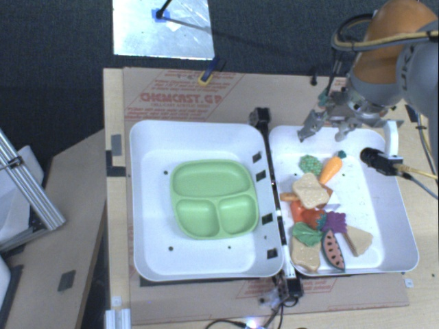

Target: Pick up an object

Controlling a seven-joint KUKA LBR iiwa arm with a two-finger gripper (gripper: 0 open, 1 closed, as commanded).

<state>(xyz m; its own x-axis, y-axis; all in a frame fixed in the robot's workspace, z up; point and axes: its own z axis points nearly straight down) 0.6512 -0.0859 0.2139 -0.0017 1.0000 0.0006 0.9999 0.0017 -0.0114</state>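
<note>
A watermelon slice [333, 250] and two bread-like pieces [306, 256] lie at the near edge of the right bin [394, 214], heaped with a purple piece [335, 221], half-hidden red bits, a toast slice [311, 190], broccoli [310, 163] and a carrot [331, 169]. The left bin [147, 184] holds a smooth green divided tray [212, 199]. Farther back, the gripper [321, 133] hangs spread open, grasping nothing, above the pile
</note>
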